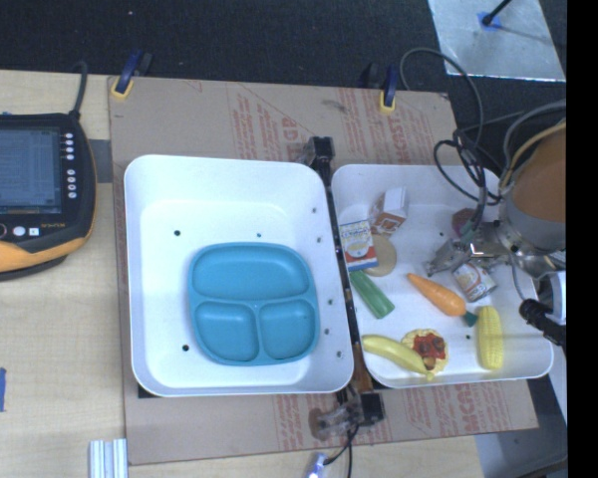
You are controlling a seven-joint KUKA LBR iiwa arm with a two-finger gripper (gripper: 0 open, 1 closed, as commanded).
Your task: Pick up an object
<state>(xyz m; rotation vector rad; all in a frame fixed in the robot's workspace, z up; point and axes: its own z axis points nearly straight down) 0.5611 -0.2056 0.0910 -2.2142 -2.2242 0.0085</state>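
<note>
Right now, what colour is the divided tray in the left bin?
Light blue tray, seen in the camera view.

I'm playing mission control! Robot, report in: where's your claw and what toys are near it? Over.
Gripper low in right bin, fingers unreadable. Carrot just beside it, not held. Corn, banana, small packet crowd close.

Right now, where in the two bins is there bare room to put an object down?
The left bin has bare floor all around the blue tray, widest above it. The right bin is crowded: cartons, carrot, corn, banana and the gripper. Small free patch between carrot and banana.
</note>
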